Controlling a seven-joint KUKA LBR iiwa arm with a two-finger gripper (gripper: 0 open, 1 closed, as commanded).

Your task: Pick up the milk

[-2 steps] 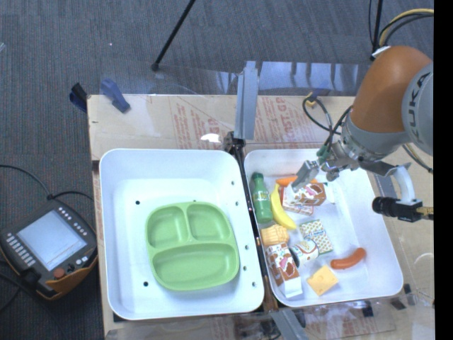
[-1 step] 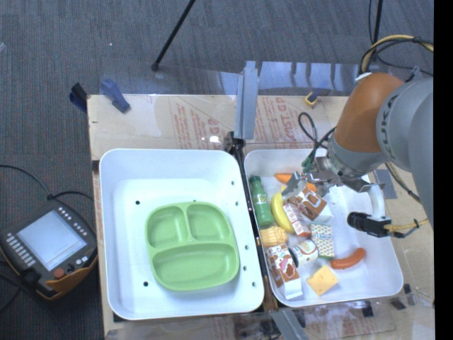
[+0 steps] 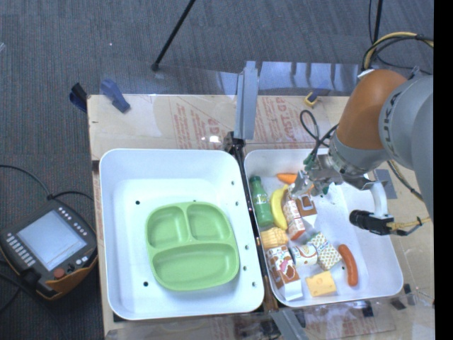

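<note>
You are looking down at a slant on two white bins side by side on a bench. The left bin (image 3: pixel 117 190) holds a green divided plate (image 3: pixel 192 246), lying flat near its middle.

The right bin (image 3: pixel 386 261) is crowded with toy food. Along its left wall stands a green bottle (image 3: pixel 260 200), with a banana (image 3: pixel 278 208) just beside it. A carrot (image 3: pixel 287 178) lies near the bin's far edge. The milk (image 3: pixel 294 217), a small carton with a brown and white label, lies just right of the banana, in the upper middle of the pile. Nearer you are a second printed carton (image 3: pixel 282 266), a patterned box (image 3: pixel 324 251), a cheese wedge (image 3: pixel 322 284) and a sausage (image 3: pixel 347 264) (the sausage lies apart, toward the right wall).

The arm (image 3: pixel 386 115) reaches in from the right, its orange band above the wrist. The gripper (image 3: pixel 309 183) hangs over the bin's far left part, just above the milk's top end. You cannot tell whether its fingers are open or closed, or whether they touch the milk.
</note>
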